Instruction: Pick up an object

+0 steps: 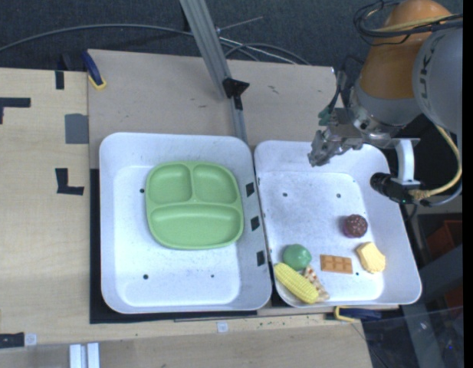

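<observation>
Two shallow white bins are seen side by side on a pale wooden bench, viewed from above at a slant. The left bin [121,228] is occupied by a green divided plate [195,205], which is laid flat near the bin's middle, its three compartments facing up.

The right bin [320,198] holds a cluster of small toy foods, all gathered along its near edge. A dark red round piece [355,225] is set toward the right wall, with a yellow chunk [371,257] just beside it on the near side. A small orange waffle-like square [336,264] is placed between the yellow chunk and a green ball [297,256]. An ear of corn [298,283] is laid at a slant in the near left corner, just beside the green ball.

The grey arm with its orange band [401,41] is brought in from the right, and the gripper [319,156] is held over the far edge of the right bin, well apart from the foods. Nothing is seen between its fingers; how wide they are set cannot be told from this angle.

A grey metal post [208,41] is angled up from the bench beyond the bins, and thin cables [129,31] are draped over the dark floor behind.
</observation>
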Action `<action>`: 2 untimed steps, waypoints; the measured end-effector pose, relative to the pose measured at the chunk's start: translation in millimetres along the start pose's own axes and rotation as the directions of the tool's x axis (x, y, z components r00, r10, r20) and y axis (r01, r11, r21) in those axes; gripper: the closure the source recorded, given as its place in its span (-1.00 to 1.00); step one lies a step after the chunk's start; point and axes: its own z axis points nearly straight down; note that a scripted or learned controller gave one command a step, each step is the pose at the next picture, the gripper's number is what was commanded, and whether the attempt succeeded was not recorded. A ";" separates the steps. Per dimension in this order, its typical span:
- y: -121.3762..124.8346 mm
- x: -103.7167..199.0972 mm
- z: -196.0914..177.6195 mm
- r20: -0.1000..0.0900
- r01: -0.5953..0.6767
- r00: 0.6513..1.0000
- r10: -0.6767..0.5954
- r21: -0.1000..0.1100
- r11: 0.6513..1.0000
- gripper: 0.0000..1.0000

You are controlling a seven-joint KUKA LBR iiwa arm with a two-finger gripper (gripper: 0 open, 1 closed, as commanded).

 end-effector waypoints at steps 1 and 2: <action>-11.2 53.9 15.5 0.000 0.001 1.000 -0.001 0.000 1.000 1.00; -18.1 102.4 11.5 -0.001 0.002 1.000 -0.002 -0.001 1.000 1.00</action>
